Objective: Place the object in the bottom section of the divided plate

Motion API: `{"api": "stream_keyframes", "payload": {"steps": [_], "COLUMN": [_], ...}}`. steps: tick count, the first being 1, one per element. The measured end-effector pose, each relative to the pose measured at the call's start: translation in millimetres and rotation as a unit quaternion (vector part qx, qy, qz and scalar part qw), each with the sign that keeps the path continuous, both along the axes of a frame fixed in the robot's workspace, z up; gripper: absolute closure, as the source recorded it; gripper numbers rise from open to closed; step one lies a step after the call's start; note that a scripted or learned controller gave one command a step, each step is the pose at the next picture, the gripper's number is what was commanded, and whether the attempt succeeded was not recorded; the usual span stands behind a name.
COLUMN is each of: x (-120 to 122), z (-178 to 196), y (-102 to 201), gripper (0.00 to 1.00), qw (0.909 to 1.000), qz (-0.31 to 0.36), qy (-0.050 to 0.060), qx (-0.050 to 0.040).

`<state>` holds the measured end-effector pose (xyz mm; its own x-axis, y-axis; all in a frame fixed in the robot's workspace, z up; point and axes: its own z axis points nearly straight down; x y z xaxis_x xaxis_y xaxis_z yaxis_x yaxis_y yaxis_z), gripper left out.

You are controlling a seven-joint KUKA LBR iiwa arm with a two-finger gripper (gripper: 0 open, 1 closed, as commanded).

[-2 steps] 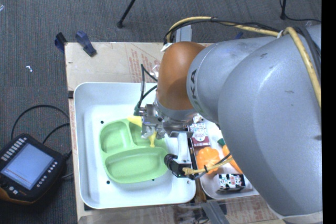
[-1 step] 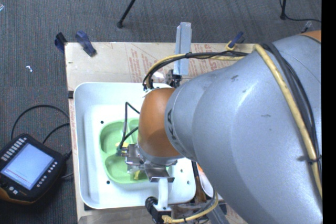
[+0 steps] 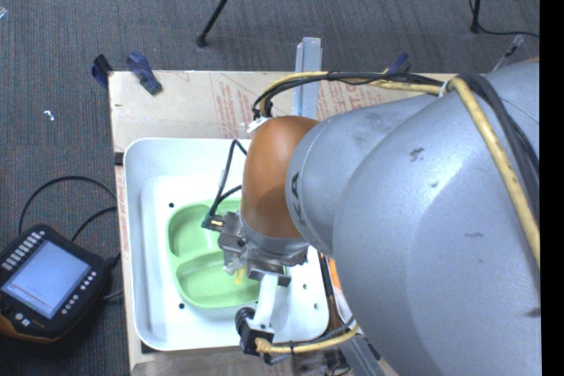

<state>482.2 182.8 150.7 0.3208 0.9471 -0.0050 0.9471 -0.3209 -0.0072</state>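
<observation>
Camera view: the arm hangs over the green divided plate point(image 3: 198, 255) in the white bin point(image 3: 145, 189) at the counter's left edge. A yellowish bit point(image 3: 240, 274), perhaps the object, shows under the gripper point(image 3: 251, 270); its grasp I cannot tell. Likely the placing step; next, release low over the bottom section.

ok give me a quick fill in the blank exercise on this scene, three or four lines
1. The divided plate in the white bin is coloured ____.
2. The band above the arm's wrist is coloured ____.
3. The pendant with a screen lies on the carpet to the ____ of the bench in the camera view.
4. The pincer hangs over the ____ bin as the camera sees it.

Missing words: green; orange; left; left
</observation>
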Motion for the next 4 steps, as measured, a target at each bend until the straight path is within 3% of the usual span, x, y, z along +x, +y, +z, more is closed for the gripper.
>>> {"api": "stream_keyframes", "payload": {"steps": [1,2,3,4], "x": [26.8,26.7,40.9,40.7], "z": [-17.8,-17.7,4.9,166.7], "y": [-7.3,-6.9,24.4,57.8], "gripper": [1.00,0.00,0.00,0.00], "qw": [0.9948,0.9948,0.9999,0.9986], "qz": [-0.102,-0.101,0.012,0.053], "qy": [0.001,0.001,0.000,-0.002], "qx": [-0.0013,-0.0011,-0.0003,-0.0004]}}
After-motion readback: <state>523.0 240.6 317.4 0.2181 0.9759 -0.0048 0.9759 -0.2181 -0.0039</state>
